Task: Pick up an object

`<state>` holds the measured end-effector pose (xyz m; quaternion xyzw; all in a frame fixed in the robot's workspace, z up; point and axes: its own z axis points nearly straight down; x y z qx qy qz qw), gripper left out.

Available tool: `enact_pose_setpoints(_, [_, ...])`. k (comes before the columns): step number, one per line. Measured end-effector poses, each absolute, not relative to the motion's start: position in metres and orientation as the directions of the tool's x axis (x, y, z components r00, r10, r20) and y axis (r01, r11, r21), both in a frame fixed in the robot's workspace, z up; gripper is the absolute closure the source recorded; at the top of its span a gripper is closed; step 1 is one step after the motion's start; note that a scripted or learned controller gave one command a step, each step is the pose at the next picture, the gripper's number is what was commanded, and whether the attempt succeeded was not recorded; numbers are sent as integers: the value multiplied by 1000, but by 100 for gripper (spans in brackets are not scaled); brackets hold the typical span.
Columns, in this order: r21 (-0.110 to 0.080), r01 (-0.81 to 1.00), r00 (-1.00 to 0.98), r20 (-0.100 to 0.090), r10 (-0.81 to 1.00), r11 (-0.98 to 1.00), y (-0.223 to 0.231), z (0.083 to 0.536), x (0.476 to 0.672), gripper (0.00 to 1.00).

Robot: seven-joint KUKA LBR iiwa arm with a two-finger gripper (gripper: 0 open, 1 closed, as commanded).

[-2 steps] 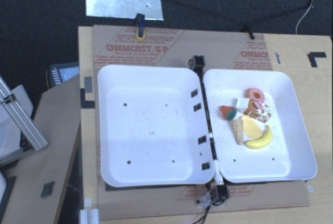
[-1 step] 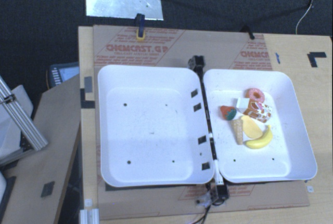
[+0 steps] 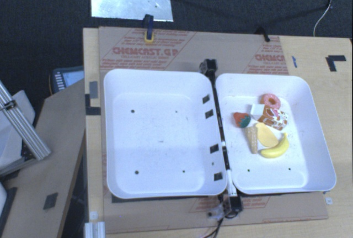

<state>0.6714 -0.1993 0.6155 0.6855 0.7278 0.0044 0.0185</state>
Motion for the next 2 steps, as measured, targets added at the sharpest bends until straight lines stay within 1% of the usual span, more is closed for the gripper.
enact_pose_setpoints(1, [30,998,-61,-20,998,61,-199,615,671,0])
enact_pose_setpoints(2, [36,997,-66,-24,998,67,-198,627,672,100])
